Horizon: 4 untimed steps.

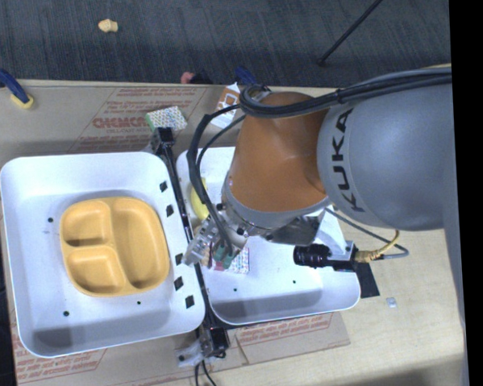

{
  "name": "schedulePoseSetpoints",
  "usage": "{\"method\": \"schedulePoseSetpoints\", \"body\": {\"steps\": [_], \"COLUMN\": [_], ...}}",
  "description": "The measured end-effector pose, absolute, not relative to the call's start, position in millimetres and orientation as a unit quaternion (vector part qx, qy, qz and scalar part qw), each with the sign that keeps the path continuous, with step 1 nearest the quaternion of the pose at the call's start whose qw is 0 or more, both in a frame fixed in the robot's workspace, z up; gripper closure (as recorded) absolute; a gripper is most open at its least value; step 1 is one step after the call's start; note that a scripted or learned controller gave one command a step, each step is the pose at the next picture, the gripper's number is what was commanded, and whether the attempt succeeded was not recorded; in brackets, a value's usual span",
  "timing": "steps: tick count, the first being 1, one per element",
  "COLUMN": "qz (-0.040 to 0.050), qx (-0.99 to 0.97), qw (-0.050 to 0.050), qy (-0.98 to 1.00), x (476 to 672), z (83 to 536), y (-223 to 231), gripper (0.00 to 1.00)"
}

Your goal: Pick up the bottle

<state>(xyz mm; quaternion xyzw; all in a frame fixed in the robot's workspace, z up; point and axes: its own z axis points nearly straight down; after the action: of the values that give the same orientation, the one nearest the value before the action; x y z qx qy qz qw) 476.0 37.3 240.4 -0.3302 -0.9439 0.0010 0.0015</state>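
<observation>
the bottle cannot be picked out with any certainty — most of the right bin [336, 300] lies under the arm [337, 163], and the one sliver that might belong to it is a yellow shape [198, 200] at the bin's left edge, just beside the divider between the bins, too hidden to name. the gripper [210, 248] sits low over that same left side of the right bin, close to the divider, with a small patterned packet [233, 260] right against its tip; whether it is spread or closed, i cannot tell, since the wrist covers it from above. black cables loop up from the wrist past the orange band. the left bin [35, 263] holds a yellow three-compartment plate [113, 245], lying flat near its middle — well apart from the gripper. both bins rest on brown cardboard [100, 115].
</observation>
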Motion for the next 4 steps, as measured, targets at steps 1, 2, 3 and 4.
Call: {"method": "schedulePoseSetpoints", "body": {"steps": [1,2,3,4], "qz": [0.0009,0.0004,0.0004,0.0005], "qx": [-0.216,-0.216,-0.02,0.042], "qw": [0.002,-0.001,0.002,0.002], "qy": [-0.976,-0.976,-1.0,-0.999], "x": [475.8,477.1,479.7,476.5], "z": [191,296,191,192], "y": [70,29,52,35], "gripper": [1.0,1.0,1.0,1.0]}}
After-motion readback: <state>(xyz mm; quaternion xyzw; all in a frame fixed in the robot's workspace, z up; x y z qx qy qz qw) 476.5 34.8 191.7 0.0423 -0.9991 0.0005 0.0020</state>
